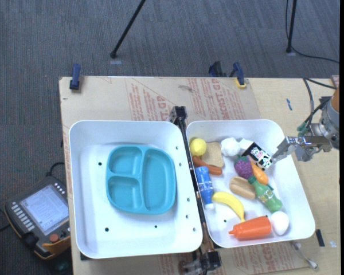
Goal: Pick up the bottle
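On the bench, the right bin (286,132) held the blue bottle (204,183) along its left wall, well apart from the gripper (288,146) at the right rim; I cannot tell its state.

Reaching in from the right edge, gripper (288,148) low and angled leftward, wrist mostly cut off by frame

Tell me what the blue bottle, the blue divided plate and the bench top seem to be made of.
The small blue bottle with a white cap: likely plastic, smooth, with a slight sheen. The light-blue divided plate in the left white bin: probably moulded plastic, even in colour, with soft rounded ridges. The tan bench top: seemingly cardboard, matte, with red printed lettering and a flat papery look.
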Controlling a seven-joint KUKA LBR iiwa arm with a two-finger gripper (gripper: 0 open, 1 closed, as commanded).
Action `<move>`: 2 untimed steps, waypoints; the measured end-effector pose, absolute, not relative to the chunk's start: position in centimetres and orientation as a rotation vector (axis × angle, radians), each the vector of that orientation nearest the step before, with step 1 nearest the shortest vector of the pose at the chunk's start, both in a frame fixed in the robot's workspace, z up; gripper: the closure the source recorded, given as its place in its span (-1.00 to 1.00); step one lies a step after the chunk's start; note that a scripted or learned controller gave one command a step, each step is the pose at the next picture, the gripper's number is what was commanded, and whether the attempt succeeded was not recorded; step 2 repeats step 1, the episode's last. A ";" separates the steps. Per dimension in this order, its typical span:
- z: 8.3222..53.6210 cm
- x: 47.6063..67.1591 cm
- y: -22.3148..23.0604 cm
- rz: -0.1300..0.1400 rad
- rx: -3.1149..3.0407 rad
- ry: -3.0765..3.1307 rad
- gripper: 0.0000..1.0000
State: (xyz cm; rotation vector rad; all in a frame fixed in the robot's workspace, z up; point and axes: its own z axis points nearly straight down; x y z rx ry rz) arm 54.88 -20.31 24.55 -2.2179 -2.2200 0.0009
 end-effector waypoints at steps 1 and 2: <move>25.5 54.9 -20.3 0.001 -2.214 -2.221 1.00; 25.5 54.9 -20.3 0.001 -2.214 -2.221 1.00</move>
